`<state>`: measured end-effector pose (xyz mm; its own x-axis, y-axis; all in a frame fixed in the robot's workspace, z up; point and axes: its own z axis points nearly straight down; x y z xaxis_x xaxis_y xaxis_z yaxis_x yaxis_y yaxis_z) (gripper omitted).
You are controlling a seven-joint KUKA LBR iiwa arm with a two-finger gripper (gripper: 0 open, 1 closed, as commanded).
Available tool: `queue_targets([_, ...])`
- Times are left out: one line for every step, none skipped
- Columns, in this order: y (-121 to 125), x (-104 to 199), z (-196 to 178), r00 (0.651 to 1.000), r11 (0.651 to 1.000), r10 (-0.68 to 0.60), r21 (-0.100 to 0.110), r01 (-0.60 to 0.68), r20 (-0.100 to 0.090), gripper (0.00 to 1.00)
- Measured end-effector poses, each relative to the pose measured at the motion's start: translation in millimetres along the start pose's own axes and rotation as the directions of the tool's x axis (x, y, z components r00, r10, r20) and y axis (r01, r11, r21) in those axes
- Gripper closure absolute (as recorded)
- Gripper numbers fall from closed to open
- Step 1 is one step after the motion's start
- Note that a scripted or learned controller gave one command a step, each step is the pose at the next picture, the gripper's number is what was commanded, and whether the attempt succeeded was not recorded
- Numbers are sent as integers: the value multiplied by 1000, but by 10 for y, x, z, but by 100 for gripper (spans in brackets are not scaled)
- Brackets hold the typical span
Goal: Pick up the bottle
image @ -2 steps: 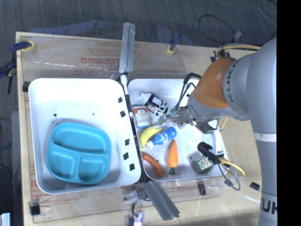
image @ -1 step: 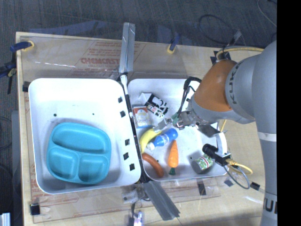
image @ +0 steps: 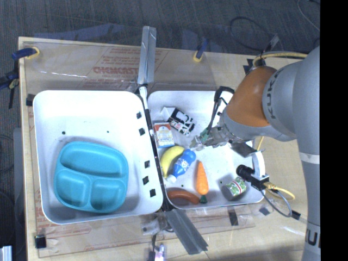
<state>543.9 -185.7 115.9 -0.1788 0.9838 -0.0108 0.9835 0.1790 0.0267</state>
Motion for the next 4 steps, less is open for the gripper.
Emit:
queue_targets([-1, 2, 3, 1000, 1000, 0, 1, 0, 0, 0])
queue_targets([46, 657, -37, 998, 997, -65, 28, 66, -14, 0])
queue_targets([-249, 632, 214, 999, 998, -53, 24, 54, -7, 0])
queue_targets([-232, 641, 113, 998, 998, -60, 23, 60, -8, 100])
